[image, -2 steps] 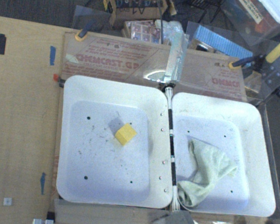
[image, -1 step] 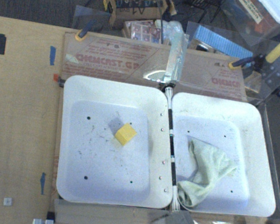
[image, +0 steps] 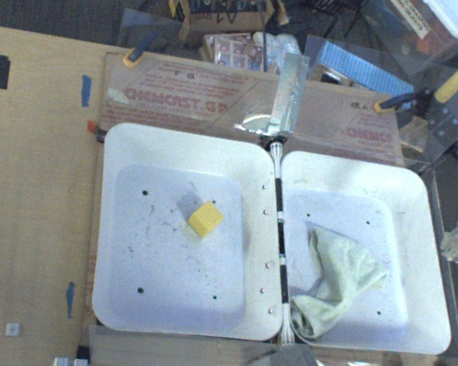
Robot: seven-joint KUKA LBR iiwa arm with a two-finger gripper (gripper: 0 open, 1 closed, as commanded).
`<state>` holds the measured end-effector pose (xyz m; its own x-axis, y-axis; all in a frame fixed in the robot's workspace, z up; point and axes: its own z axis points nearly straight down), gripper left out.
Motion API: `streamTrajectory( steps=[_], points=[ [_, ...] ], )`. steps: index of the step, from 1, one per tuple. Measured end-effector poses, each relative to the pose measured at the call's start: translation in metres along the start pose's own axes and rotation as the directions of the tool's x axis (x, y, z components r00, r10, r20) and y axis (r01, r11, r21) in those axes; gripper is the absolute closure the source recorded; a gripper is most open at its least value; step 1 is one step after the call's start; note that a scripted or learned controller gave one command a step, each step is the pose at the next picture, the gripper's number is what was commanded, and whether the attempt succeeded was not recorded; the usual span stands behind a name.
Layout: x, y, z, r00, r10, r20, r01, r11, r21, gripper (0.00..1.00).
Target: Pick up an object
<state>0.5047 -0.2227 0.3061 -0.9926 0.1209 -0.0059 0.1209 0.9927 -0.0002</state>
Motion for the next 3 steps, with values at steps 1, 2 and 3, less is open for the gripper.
streamTrajectory(
  steps=[1, 2, 3],
  points=[
    [0.023, -0.004, -0.079, 0.936, -0.351, 0.004, 0.351, 0.936, 0.003, 1.0],
    [-0.007, 0.0, -0.131, 0.609, -0.793, 0.003, 0.793, 0.609, 0.005, 1.0],
    [0.011, -0.002, -0.131, 0.26, -0.966, 0.001, 0.966, 0.26, -0.003, 1.0]
  ],
)
